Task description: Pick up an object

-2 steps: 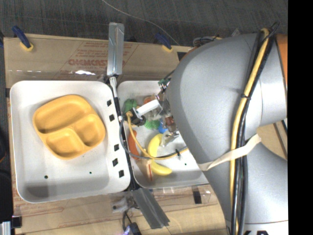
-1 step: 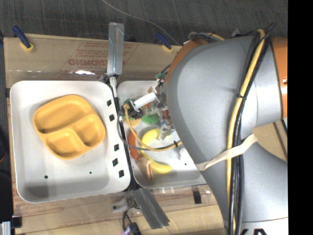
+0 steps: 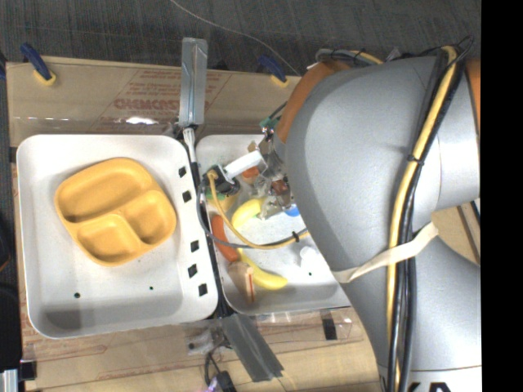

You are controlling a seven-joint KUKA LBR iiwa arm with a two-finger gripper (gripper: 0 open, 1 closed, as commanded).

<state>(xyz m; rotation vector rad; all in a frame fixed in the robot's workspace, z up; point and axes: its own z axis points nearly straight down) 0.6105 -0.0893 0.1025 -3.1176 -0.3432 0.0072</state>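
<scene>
My gripper [image 3: 268,184] reaches down into the right bin [image 3: 214,149], low over its left half, and the big grey arm covers most of that bin. Just below the gripper lies a round yellow object [image 3: 247,214], very close to it or touching it. A small blue item [image 3: 291,211] peeks out at the arm's edge. Further toward the front lie a red-orange elongated object [image 3: 223,237] along the left wall, a yellow banana [image 3: 267,278], and a brownish piece [image 3: 245,284] beside the banana.
The left bin [image 3: 49,300] holds a yellow divided plate [image 3: 116,209] in its upper half. A metal divider with black clips [image 3: 194,247] runs between the bins. A pale object [image 3: 307,256] sits by the arm in the right bin.
</scene>
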